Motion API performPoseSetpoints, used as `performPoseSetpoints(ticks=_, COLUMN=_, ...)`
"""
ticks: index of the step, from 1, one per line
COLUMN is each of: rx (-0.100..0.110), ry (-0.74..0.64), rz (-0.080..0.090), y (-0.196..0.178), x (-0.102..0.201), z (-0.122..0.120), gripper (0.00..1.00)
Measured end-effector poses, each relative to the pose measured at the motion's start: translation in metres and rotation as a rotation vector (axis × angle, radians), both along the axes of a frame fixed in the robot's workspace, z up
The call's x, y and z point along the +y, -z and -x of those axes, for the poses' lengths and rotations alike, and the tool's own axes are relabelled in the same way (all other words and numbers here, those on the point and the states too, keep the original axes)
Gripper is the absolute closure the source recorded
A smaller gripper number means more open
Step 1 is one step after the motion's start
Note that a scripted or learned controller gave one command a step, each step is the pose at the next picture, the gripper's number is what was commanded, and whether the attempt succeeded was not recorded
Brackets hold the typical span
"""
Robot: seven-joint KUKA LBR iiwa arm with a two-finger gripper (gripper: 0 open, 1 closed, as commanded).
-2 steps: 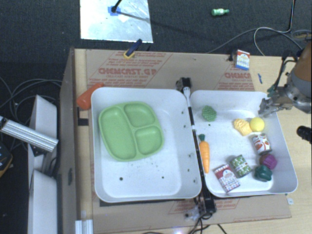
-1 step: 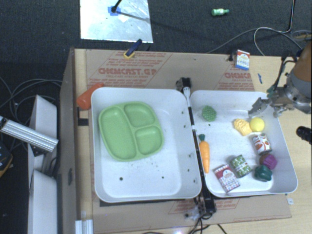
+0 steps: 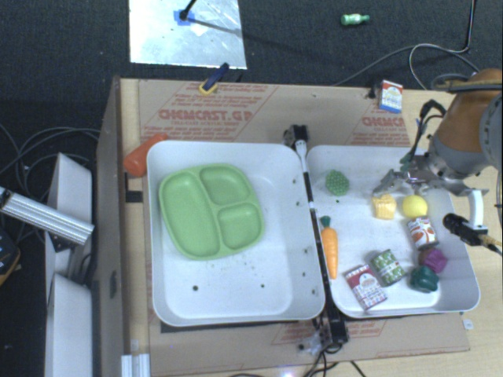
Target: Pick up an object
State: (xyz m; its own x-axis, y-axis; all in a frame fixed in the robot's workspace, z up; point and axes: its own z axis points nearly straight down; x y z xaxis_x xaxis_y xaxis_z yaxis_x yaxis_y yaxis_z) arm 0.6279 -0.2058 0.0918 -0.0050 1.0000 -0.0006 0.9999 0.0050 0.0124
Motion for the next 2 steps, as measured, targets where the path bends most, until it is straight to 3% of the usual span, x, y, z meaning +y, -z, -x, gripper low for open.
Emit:
performPoseSetpoints(ticks=1, rx=-0.006, ry=0.003, rz=0.004, y=0.0, x=-0.002, z=0.054, gripper=0.0)
performPoseSetpoints(ticks=2, rx=-0.004, ry=0.003, rz=0.003, y=0.001, x=0.041, z=0.088, gripper=0.0)
